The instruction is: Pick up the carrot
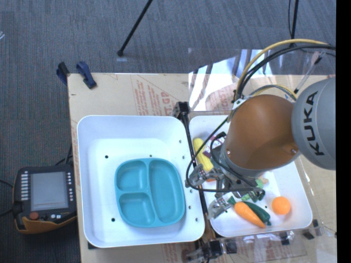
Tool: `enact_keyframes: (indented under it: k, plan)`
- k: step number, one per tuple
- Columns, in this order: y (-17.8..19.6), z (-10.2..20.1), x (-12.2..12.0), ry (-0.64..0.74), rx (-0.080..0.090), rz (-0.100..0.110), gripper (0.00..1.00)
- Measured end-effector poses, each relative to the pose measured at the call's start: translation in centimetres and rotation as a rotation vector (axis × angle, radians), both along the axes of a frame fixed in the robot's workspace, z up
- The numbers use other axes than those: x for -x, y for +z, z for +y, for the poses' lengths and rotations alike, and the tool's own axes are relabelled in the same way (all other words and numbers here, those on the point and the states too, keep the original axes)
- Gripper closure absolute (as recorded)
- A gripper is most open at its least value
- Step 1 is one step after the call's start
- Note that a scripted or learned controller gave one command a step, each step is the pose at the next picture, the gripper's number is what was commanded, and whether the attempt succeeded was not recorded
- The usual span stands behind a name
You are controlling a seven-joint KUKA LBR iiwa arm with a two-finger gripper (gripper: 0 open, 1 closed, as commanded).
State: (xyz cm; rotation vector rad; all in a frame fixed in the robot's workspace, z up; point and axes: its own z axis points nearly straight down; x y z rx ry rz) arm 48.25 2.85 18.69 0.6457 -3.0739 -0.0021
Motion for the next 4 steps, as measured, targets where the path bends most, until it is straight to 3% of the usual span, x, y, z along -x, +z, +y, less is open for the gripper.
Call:
enact_keyframes:
  k: [1, 2, 3, 4]
  plan:
    - [0.0, -4.5, -5.8, -0.257, 0.0, 0.0, 0.0]
    - [-2.3, -13.4, 0.3, -0.361, 0.001, 0.002, 0.0]
    - [-10.2, -11.6, -0.1, 0.059, -0.003, 0.007, 0.0]
    - [-10.1, -10.8, -0.6, -0.085, -0.001, 0.002, 0.0]
